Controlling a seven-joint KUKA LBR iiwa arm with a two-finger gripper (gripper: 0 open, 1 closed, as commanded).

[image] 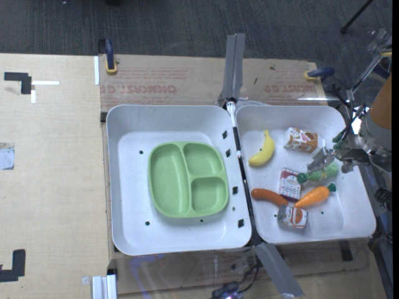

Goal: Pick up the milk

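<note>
**While the gripper hangs low over the right bin, the milk lies apart from it**

Where the arm reaches in from the right edge of the frame, the gripper is seen low in the right half of the right bin, right over a green toy vegetable. Whether the gripper is clenched or released cannot be told, as its tip is blurred against the clutter beneath it. Nothing can be made out as grasped.

The milk, taken to be the small red-and-white carton, is found near the middle of the right bin, to the left of the gripper and apart from it. It lies flat on the bin floor. An orange sausage is seen just beside its lower left corner, and a carrot lies just to its lower right. A grey and orange pack is placed below it, toward the bin's lower rim. A banana is seen up and to the left of the carton, and an orange-brown carton sits near the bin's upper wall.

A green divided plate is held in the middle of the left bin. Both bins are set side by side on the wooden bench.
</note>
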